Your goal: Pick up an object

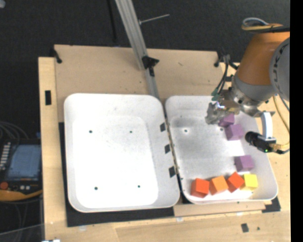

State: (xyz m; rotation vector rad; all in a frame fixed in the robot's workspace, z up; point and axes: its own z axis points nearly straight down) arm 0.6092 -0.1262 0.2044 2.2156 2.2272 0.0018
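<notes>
The tool hangs over the right bin, grip unclear; purple blocks crowd its 4 o'clock, orange blocks farther at 6.

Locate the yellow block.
The yellow block lies in the right bin, near its front right corner in the camera view. It ends a row of orange blocks, touching the nearest orange-red block, with a purple block just behind.

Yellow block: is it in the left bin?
No. The yellow block sits in the right bin, near its front right corner, at the end of a row beside the orange blocks.
</notes>
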